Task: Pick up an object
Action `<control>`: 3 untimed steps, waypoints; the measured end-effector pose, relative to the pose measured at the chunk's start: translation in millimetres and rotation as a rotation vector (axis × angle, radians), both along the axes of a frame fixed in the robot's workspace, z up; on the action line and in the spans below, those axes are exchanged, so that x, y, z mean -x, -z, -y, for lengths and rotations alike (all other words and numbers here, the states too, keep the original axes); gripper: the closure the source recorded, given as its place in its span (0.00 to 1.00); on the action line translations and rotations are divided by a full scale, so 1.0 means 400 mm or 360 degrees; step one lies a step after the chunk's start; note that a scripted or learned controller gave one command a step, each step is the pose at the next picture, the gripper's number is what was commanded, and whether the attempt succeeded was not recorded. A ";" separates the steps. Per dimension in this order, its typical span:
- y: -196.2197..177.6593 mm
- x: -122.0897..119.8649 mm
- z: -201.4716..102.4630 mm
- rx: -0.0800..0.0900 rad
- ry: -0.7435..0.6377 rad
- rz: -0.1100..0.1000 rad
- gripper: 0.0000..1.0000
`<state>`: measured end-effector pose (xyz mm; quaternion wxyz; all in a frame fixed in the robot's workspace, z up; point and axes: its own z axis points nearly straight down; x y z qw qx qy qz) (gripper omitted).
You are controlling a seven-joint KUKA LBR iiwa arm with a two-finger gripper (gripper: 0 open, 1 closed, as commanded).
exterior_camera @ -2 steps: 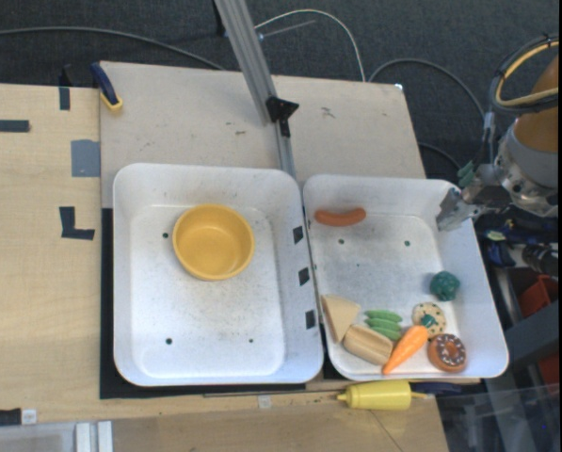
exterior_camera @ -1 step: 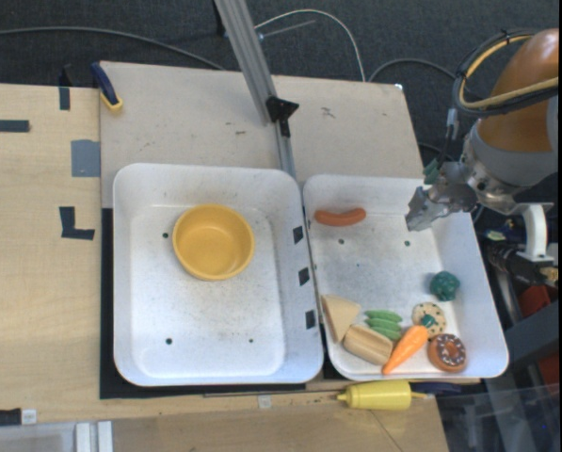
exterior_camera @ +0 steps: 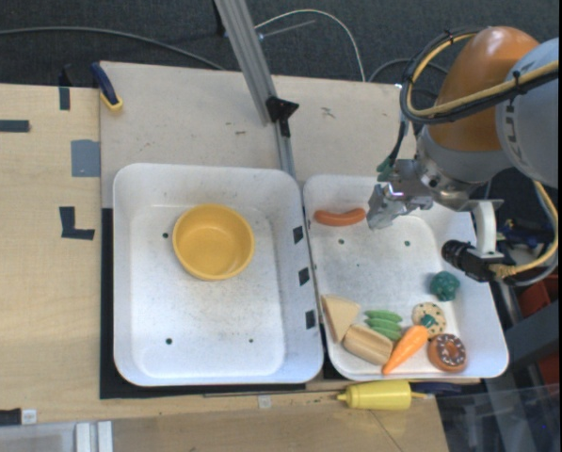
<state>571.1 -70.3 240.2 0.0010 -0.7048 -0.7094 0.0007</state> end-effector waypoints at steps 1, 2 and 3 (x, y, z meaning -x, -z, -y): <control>0.033 -0.021 -0.123 -0.0001 0.0001 -0.0002 1.00; 0.031 -0.056 -0.234 0.0000 0.0000 0.0002 1.00; 0.021 -0.062 -0.348 -0.0001 0.0000 0.0002 1.00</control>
